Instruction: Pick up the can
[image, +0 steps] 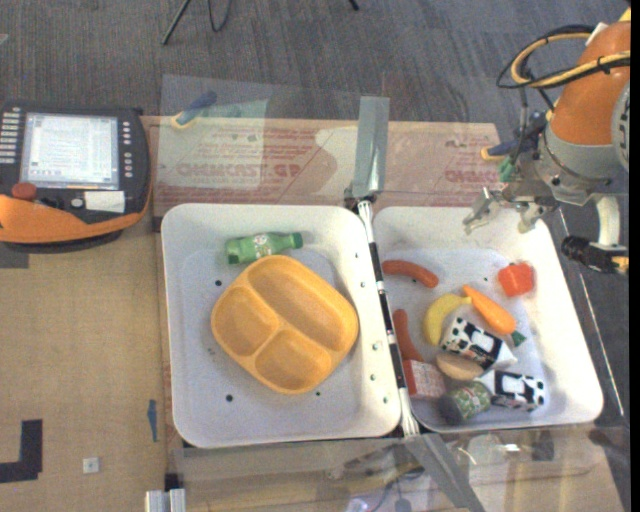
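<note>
Nearest the camera, at the front edge of the right bin (575, 340), lies the can (467, 402) — a small dark-green cylinder on its side, its grey end turned toward the front left corner. It touches a black-and-white cow-patterned carton (520, 390) on its right, and just behind it sits a brown, bun-like piece (458, 367). A second cow-patterned carton (472, 340) rests above that, leaning against a yellow banana (442, 316) and an orange carrot (490, 310). A red sausage (403, 345) lies along the bin's left wall, another sausage (411, 272) sits further back, and a small orange-red pepper-like toy (516, 279) lies toward the right wall.

Over the back right corner of that bin hangs the gripper (505, 212) — its two fingers splayed well apart, with nothing between them and nothing touching them. It hovers above bare white floor, well apart from the can, which lies at the opposite, front end of the bin. Above the wrist the arm's orange band (590, 115) shows, with yellow and black cables looping off it.

Over in the left bin (190, 330) a yellow divided plate (284, 322) takes up the middle, tilted at an angle, and a green bottle (262, 245) lies on its side just behind it. An orange-and-grey control pendant (70, 170) with a lit screen rests on the bench to the left of both bins.
</note>
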